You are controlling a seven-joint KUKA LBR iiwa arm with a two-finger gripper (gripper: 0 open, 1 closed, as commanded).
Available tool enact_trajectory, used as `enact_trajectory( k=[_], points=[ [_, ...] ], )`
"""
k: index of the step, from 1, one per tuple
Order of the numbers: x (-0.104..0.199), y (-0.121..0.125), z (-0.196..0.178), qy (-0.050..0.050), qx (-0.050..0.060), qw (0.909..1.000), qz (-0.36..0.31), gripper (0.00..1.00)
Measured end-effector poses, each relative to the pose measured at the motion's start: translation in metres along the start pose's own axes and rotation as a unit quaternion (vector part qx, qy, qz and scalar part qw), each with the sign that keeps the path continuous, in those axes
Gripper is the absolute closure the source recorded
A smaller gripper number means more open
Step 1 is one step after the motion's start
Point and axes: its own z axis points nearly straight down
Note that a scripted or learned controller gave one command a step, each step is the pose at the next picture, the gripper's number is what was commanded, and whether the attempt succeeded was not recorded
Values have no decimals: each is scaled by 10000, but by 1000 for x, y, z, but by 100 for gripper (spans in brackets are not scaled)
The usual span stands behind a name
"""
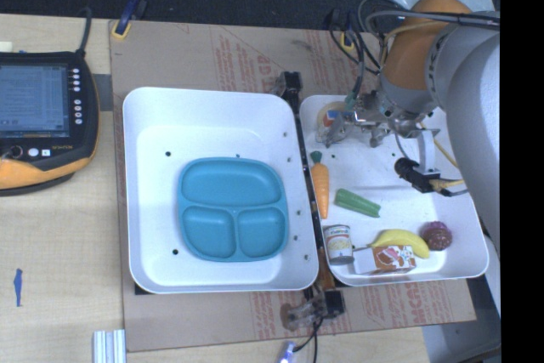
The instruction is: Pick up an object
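Note:
My gripper [359, 128] hangs low over the far end of the right bin [466, 271], below the orange band of the arm [416, 55]. Just left of it, in the bin's far left corner, lies a small pale object [328, 118], partly hidden by the gripper's metal parts. Along the bin's left wall lies a carrot [320, 190], and a green pod-like piece [357, 202] is beside it. At the near end are a small can [337, 242], a banana [402, 241] on a white and red carton [389, 261], and a dark red berry [437, 235].
The left bin [153, 149] holds a blue divided plate [231, 208]. A black cable piece [418, 175] hangs from the arm over the right bin. A teach pendant [38, 119] lies on the bench at far left.

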Motion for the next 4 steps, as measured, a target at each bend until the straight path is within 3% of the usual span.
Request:
enact_trajectory(
  k=[1,2,3,4],
  points=[
    [-77,1,-43,-14,-72,10000,27,0],
    [-29,-19,-36,-8,-59,10000,4,0],
    [-6,-48,0,-12,-51,10000,12,0],
    [-10,-6,-2,-7,-66,10000,15,0]
  ],
)
